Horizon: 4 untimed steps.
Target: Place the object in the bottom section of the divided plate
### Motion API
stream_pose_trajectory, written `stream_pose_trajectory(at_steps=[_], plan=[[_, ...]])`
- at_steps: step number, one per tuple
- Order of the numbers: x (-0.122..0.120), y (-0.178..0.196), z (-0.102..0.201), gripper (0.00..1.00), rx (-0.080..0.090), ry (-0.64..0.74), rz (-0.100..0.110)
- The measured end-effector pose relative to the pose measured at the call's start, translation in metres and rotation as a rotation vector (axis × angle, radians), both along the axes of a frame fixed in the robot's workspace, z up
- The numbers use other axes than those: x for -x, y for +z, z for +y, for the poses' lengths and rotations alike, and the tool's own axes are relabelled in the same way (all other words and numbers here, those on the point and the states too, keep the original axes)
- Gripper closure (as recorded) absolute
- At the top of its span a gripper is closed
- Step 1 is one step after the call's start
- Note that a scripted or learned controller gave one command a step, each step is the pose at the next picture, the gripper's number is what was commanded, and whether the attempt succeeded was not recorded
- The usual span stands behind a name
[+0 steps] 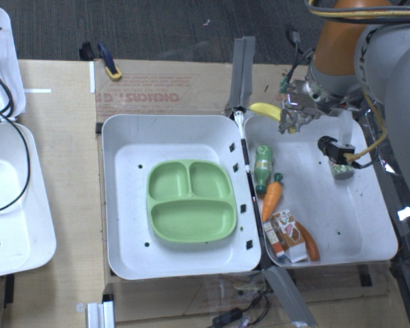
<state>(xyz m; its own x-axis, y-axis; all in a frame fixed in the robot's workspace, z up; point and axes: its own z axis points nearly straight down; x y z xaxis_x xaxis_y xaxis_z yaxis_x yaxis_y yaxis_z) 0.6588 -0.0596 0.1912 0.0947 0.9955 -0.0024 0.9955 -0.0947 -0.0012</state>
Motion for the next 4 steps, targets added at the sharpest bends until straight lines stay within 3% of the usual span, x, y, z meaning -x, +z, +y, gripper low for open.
stream_pose_trajectory(at_steps=[1,2,3,4], plan=[[0.145,0.043,0.032,1.0,-0.002,0.142,0.002],[0.174,0.055,0.088,1.0,-0.002,0.091,0.003],[0.146,0.102,0.154,1.0,0.0,0.137,0.002],[0.177,0.116,0.185,1.0,0.0,0.112,0.002]])
